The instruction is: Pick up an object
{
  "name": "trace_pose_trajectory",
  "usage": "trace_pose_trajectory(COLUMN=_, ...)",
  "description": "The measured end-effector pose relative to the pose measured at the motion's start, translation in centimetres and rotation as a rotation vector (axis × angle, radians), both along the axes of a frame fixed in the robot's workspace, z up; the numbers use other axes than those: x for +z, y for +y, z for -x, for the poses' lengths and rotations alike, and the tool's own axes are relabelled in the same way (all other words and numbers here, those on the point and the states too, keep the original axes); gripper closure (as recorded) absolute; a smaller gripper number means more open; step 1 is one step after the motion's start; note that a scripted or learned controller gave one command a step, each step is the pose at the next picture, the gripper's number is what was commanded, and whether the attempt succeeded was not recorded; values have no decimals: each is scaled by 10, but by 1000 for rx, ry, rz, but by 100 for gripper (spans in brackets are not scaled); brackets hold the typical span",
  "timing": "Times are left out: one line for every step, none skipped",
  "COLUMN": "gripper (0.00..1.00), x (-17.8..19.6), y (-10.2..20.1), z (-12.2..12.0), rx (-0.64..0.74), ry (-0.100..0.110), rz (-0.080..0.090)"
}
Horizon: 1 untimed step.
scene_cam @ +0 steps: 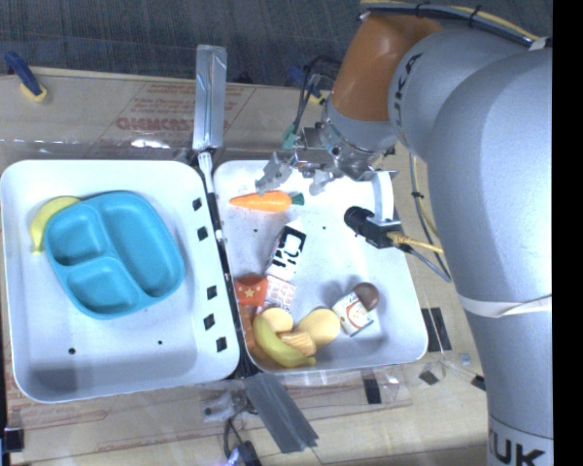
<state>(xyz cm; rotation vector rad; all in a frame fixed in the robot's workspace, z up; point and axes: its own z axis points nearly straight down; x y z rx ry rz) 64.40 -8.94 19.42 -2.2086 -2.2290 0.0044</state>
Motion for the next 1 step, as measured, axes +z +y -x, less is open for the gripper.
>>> trace_pose_trajectory(gripper=0, x=-89, y=-9, z=74, rx=-15, ry=-12, rz=3)
